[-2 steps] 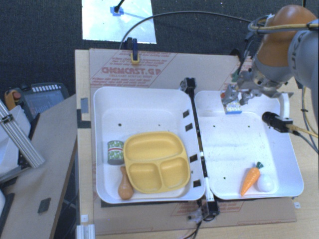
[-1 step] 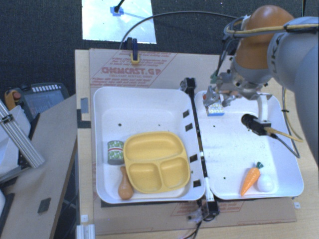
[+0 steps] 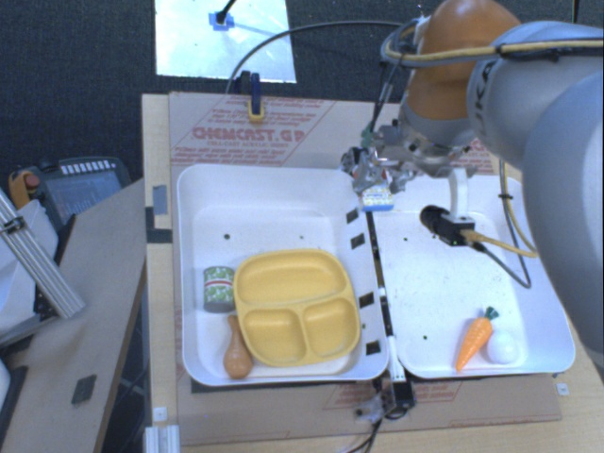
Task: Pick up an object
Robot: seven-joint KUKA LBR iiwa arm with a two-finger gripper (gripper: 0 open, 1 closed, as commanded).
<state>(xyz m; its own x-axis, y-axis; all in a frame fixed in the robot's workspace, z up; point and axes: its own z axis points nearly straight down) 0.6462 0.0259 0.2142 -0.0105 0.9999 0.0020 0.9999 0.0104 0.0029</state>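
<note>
Camera view, from above and at a slant. We see the table (image 3: 160,253) carrying two white bins side by side: the left bin (image 3: 274,206) and the right bin (image 3: 425,281), meeting along a central seam.

In the left bin, a yellow tray (image 3: 297,307) with three compartments lies near the front. Just left of it we note a small can (image 3: 218,288) standing upright, touching or nearly touching the tray's edge. A wooden spoon (image 3: 236,352) lies at the tray's near left corner, its handle partly under the rim.

In the right bin, a carrot (image 3: 474,340) lies at the near right corner, tilted, its green top pointing far. A white egg (image 3: 502,346) sits just beside it on the right, touching or almost so.

The arm (image 3: 538,111) reaches in from the right. Its pincer (image 3: 377,179) hangs over the far end of the seam between the bins, well apart from the carrot and egg. We cannot tell how its jaws stand, nor whether anything lies in them.
</note>
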